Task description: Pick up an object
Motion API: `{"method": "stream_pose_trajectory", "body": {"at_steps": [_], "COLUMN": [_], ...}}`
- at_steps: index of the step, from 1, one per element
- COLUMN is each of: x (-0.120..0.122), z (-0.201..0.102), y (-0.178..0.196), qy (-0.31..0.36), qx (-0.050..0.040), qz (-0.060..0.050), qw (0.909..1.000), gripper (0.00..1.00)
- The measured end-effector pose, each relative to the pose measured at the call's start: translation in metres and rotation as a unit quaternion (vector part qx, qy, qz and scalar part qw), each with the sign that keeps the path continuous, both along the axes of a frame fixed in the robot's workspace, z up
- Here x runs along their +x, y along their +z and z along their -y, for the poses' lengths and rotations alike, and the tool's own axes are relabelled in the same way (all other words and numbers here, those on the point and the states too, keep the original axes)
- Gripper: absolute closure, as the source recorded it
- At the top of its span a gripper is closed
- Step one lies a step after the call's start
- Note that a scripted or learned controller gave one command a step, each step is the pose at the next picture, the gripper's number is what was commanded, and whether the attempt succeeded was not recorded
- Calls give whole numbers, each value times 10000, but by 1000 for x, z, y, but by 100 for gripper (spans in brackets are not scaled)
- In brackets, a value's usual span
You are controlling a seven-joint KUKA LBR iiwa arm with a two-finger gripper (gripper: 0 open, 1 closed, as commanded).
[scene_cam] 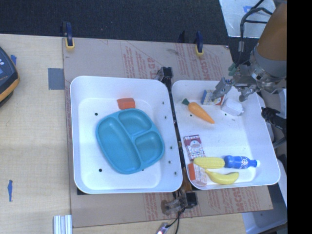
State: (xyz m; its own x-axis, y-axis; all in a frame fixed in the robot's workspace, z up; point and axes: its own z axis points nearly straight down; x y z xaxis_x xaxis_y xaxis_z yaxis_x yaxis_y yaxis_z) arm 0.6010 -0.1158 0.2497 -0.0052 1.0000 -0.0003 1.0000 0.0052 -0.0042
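My gripper hangs over the back of the right bin, its two fingers spread apart and nothing between them. Just left of it lies a small white, blue and red carton, close to the left finger. A white crumpled item lies right below the gripper. An orange carrot rests to the left of these. Near the front of the bin are a red packet, a yellow corn cob, a banana and a blue bottle.
The left bin holds a blue divided plate and a small orange block behind it. A dark device sits at the bench's left edge. Clamps hold the cardboard sheet at the back.
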Motion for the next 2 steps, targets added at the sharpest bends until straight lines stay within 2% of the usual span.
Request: {"method": "stream_pose_trajectory", "body": {"at_steps": [1,2], "x": [28,27], "z": [-18,-23], "y": [-71,-156], "qy": [0,-2], "qx": [-4,-4], "qz": [-9,-8], "qw": [10000,10000], "gripper": [0,0]}}
